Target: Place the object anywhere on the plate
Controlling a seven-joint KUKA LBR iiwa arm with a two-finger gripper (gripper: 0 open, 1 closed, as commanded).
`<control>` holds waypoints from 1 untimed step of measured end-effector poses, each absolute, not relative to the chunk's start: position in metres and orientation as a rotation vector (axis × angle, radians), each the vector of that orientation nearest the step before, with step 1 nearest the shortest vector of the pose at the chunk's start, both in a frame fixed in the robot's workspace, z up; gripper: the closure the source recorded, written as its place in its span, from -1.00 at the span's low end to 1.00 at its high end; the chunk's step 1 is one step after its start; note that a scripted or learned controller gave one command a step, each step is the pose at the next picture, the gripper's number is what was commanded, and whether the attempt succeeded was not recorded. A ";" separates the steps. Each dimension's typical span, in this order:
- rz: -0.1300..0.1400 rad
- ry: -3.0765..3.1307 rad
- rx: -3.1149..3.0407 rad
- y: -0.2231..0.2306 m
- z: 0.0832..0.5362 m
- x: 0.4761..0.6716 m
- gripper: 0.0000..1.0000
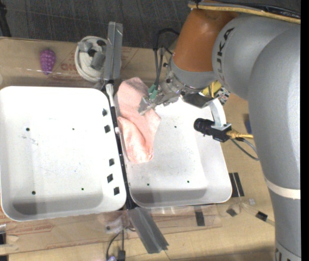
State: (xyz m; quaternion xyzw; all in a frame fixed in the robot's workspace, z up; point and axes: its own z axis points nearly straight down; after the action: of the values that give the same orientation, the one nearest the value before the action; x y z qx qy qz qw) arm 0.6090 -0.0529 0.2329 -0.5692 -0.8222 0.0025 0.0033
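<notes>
The pink cloth (135,125) lies crumpled along the left wall of the right bin (198,192), and the gripper (150,101), low over its upper end with jaw state impossible to tell, should pinch a raised fold firmly before lifting.

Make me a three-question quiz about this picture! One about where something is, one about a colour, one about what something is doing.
1. Where does the pink cloth lie?
A. right bin
B. left bin
C. floor

2. What colour is the small object on the bench beyond the left bin?
A. green
B. purple
C. yellow

3. How is the cloth lying?
A. folded square
B. rolled tight
C. crumpled

Answers: 1 A, it lies along the left wall of the right bin, with the pincer at its top end. 2 B, it looks purple. 3 C, it is bunched and wrinkled.
</notes>
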 end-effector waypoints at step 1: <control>0.008 -2.584 -1.773 -0.051 0.229 0.609 1.00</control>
State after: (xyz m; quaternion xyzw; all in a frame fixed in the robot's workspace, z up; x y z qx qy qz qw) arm 0.6094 -0.0507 0.2289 -0.5658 -0.8245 0.0026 0.0038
